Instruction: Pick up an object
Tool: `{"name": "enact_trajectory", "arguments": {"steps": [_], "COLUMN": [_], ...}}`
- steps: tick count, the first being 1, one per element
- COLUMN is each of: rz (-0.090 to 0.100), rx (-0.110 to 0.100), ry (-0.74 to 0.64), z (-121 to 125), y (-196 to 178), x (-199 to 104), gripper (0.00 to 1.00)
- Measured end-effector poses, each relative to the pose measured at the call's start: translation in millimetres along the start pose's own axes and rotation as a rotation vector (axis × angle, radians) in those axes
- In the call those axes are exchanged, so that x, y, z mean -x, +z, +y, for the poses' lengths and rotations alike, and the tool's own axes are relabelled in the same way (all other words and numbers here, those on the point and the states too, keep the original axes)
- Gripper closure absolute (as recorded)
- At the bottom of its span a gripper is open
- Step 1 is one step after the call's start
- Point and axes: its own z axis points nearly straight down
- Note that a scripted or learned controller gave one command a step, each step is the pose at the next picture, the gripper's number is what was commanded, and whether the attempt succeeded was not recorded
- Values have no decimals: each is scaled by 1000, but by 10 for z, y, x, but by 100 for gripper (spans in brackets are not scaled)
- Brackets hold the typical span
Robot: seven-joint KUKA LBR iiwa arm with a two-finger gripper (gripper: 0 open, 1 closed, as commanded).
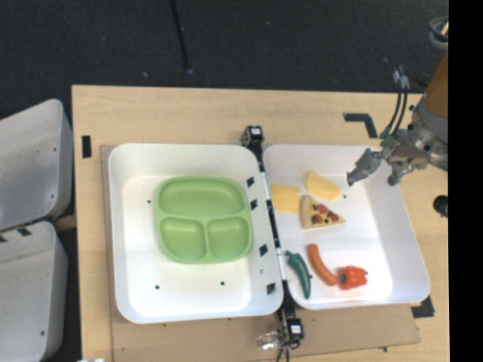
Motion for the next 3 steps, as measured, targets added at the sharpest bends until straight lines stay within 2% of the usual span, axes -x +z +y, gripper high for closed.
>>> {"name": "enact_trajectory", "arguments": {"steps": [1,3], "rz": [-2,-2], "rx": [12,7], "ry": [-3,-1], "z": [19,2], "y": [-67,1172], "x": [-4,3], "gripper": [0,0]}}
